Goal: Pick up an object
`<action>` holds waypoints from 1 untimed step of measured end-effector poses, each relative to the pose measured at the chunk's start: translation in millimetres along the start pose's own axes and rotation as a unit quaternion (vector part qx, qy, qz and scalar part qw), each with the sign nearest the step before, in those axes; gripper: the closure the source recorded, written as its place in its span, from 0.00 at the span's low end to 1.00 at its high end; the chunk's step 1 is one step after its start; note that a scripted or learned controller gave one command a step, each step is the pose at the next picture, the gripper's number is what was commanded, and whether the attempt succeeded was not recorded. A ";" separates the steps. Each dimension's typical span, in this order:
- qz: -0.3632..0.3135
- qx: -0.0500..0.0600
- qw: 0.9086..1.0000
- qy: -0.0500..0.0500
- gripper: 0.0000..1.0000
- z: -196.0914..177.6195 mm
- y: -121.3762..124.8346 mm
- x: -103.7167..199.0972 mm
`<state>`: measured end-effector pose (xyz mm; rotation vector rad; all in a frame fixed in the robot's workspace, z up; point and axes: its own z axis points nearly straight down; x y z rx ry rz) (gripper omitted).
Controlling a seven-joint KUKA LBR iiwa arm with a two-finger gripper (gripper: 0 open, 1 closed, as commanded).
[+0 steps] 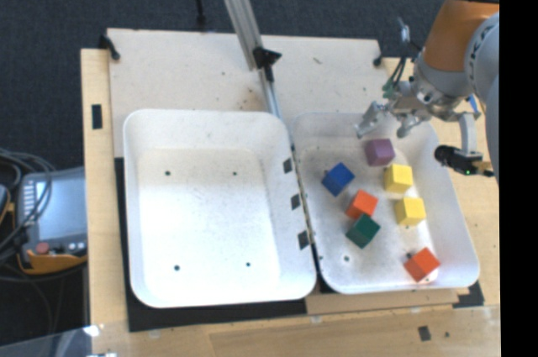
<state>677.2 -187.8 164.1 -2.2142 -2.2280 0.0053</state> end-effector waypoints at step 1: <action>-0.001 -0.004 1.000 -0.002 1.00 -15.2 1.8 -1.3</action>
